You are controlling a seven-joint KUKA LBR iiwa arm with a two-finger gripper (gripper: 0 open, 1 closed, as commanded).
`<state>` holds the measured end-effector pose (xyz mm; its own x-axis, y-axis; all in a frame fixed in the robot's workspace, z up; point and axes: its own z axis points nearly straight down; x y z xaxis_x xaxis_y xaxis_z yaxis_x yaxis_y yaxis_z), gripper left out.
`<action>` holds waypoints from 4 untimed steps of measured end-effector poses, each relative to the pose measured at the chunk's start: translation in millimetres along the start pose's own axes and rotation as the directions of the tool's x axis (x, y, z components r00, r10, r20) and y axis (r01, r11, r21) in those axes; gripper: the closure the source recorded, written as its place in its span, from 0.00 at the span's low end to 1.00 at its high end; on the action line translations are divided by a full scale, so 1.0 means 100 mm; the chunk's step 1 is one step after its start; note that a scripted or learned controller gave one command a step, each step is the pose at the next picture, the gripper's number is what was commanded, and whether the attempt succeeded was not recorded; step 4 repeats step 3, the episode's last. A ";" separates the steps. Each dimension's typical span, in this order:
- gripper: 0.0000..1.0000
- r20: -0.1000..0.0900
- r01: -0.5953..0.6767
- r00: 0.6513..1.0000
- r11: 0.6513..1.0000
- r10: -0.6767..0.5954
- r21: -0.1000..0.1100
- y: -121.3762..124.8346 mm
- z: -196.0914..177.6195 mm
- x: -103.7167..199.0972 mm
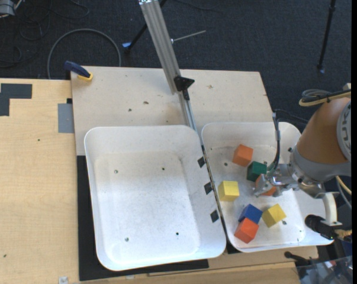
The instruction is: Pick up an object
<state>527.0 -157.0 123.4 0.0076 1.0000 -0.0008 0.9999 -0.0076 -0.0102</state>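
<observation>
I see my gripper (267,185) low in the right white bin (285,132) beside the green wooden cube (256,170), positioned for grabbing; its grip I cannot tell.

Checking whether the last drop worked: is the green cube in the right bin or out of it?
In. The green cube sits on the right bin floor, beside the gripper.

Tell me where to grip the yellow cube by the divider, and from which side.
Take the yellow cube across its two flat side faces, coming straight down from above. It sits apart from the other blocks, so both sides look free, though the bin wall on its left probably leaves less room there.
</observation>
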 end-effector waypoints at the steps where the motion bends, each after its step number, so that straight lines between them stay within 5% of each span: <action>1: 1.00 -0.004 0.017 1.000 1.000 -0.017 -0.014 0.33 -0.70 0.90; 3: 1.00 -0.004 0.015 1.000 1.000 -0.015 -0.008 0.79 -0.72 2.38; 4: 1.00 -0.004 0.015 1.000 1.000 -0.015 -0.008 0.79 -0.72 2.38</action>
